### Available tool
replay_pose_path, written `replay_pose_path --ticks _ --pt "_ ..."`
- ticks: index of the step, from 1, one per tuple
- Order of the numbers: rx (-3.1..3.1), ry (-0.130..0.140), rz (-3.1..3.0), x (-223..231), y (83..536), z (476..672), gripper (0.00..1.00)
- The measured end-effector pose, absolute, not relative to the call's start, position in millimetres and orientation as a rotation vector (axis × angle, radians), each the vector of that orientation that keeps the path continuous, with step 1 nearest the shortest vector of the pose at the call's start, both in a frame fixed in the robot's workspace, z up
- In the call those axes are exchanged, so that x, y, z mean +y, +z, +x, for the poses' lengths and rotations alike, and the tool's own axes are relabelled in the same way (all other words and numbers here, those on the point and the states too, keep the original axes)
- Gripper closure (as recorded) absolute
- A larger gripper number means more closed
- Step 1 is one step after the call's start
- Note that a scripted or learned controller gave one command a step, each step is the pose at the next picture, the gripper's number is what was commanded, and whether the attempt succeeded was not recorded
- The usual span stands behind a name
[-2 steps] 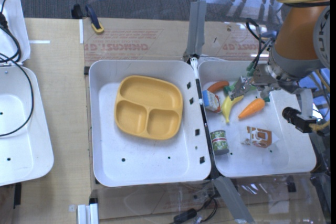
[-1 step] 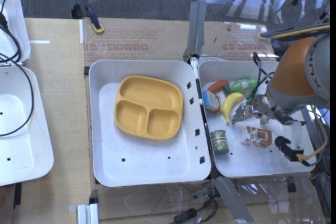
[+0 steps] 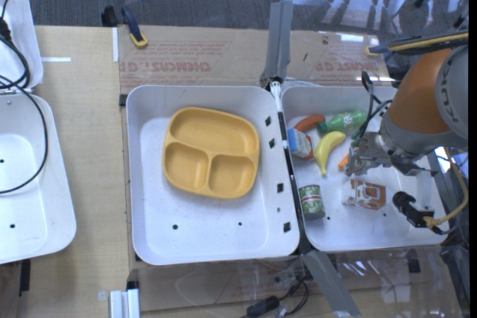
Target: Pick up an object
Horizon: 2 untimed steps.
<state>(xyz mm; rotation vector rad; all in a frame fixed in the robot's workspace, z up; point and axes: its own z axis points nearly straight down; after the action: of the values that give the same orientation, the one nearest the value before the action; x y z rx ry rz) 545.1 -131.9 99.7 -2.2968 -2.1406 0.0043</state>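
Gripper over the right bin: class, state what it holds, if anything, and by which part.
It cannot be told. The gripper hangs low in the right bin, beside the banana and above a small carton; nothing visibly sits in it.

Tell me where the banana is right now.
The banana lies in the right bin, toward its far left part, just below the green bottle and left of the gripper.

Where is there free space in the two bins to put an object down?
Left bin: bare floor all around the yellow tray, widest along the near wall. Right bin: crowded at the far end with banana, green bottle and carton; a free strip lies near the front wall, between can and gripper.
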Motion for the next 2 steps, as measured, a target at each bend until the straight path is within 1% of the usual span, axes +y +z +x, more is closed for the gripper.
replay_pose_path --ticks 1,2 --pt "-2.037 0.003 -2.393 -87.7 191.7 615.8 1.0" --pt "-2.036 0.005 -2.393 -87.9 191.1 615.5 0.0"
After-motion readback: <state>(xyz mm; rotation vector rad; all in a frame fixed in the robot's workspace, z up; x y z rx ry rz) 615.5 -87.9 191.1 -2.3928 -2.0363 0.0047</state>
